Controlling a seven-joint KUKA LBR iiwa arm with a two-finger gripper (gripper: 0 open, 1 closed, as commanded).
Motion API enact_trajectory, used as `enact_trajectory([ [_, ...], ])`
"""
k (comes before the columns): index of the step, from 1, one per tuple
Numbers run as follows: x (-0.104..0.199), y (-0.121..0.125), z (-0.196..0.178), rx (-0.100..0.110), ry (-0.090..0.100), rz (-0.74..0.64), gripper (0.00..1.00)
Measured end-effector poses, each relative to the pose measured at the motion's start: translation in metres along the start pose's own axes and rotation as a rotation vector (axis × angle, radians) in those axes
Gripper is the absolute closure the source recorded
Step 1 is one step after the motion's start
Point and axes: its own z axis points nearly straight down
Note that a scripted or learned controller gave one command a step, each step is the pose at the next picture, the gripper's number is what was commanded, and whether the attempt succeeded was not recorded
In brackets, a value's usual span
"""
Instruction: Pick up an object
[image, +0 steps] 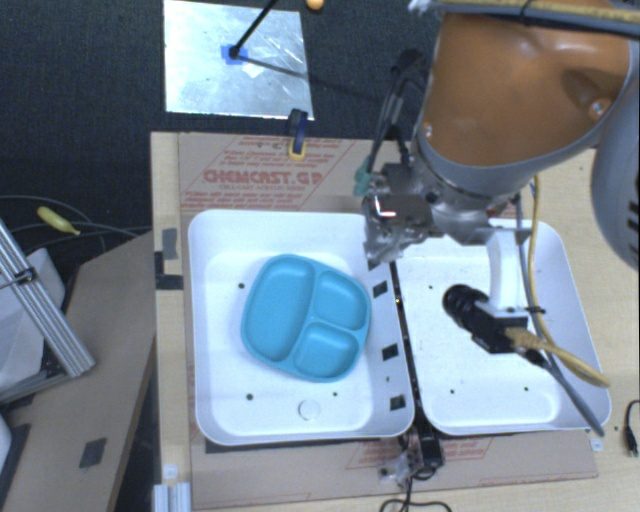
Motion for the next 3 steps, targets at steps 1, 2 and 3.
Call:
enact_trajectory([
  [1,-0.047,0.0,-0.064,-0.006,0.001,0.007,1.0],
  [2,-0.025,-0.001,0.054,0.011,-0.003,0.002,1.0],
  [3,0.01,0.0,0.03,-0.001,0.001,-0.002,1.0],
])
